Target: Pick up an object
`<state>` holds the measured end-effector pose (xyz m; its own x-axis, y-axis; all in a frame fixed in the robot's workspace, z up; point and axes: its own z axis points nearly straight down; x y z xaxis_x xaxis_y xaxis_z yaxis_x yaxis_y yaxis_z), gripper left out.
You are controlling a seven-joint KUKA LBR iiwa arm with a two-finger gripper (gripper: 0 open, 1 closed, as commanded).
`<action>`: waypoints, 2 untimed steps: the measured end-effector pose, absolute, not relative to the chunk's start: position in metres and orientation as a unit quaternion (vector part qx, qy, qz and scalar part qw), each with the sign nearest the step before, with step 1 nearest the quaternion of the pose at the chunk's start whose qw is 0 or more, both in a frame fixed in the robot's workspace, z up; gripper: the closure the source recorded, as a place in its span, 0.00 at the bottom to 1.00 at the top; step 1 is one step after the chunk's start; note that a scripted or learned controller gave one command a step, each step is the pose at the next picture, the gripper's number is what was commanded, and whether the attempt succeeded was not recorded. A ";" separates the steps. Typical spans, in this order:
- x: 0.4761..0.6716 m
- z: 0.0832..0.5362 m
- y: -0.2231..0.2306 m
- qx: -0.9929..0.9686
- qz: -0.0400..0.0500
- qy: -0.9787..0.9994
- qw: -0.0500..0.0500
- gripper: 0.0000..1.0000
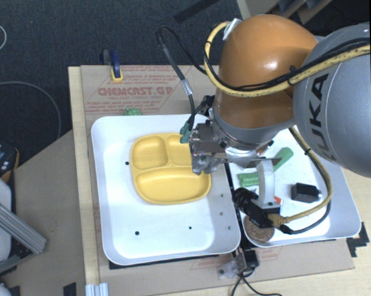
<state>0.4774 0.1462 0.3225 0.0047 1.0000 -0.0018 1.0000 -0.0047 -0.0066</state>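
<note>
Risk first: the only thing in the left bin is a yellow divided plate, lying flat, wide and shallow, with a low rim. A two-finger pinch has little to bite on there; judged likely failures are fingers skating off the rim, the plate tilting and dropping once lifted by one edge, or the tool pressing down on the plate's right edge and just shoving it across the bin floor. The tool sits at the plate's right edge, close to the wall between the bins, so a lateral slip could also knock against that wall. Whether the tool is open or closed: cannot tell, the wrist body hides it from above. Nothing visibly held. Other candidates lie in the right bin: a green piece, a small black block, a brown disc at the near edge, partly under cables, which could snag. Pose: arm reaches in from the right, orange band uppermost, wrist pointing steeply down over the seam between the bins, tool low near the plate.
</note>
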 end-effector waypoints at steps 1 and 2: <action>0.478 0.234 0.073 -0.710 0.006 -0.704 0.003 1.00; 0.481 0.390 0.065 -0.707 -0.008 -0.707 -0.006 1.00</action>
